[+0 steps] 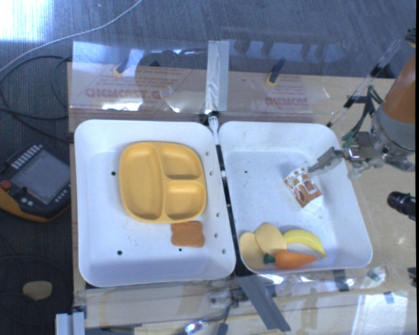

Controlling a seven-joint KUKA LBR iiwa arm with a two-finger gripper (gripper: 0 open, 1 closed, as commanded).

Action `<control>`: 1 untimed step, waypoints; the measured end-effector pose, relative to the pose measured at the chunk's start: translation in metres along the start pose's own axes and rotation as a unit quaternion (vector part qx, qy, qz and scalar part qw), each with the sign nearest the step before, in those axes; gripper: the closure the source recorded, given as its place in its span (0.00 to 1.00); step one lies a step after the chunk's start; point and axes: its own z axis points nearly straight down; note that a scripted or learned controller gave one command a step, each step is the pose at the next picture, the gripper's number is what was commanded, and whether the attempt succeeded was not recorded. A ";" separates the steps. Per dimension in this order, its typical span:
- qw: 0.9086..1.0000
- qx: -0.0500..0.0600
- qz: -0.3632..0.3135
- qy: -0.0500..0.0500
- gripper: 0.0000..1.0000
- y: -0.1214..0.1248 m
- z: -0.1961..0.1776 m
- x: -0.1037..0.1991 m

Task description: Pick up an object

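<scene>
Hand at right of frame, reaching into right bin; grip state cannot tell. Small printed packet just below its tip, mid-bin. Looks light, thin, crinkly, slippery; pinch across narrow edges.

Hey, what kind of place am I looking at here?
Probably a robotics lab bench: a robot arm reaches over two white bins holding toy food, and a teach pendant lies cabled on the carpet.

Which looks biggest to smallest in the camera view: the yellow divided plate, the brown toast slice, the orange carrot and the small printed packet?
1. Yellow divided plastic plate, clearly largest.
2-4. Orange toy carrot, brown toast slice and small printed packet look too similar to rank.
</scene>
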 end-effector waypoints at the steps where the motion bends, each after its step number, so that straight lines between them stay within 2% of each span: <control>1: 1.000 -0.002 -0.022 0.000 0.00 0.035 0.155 -0.013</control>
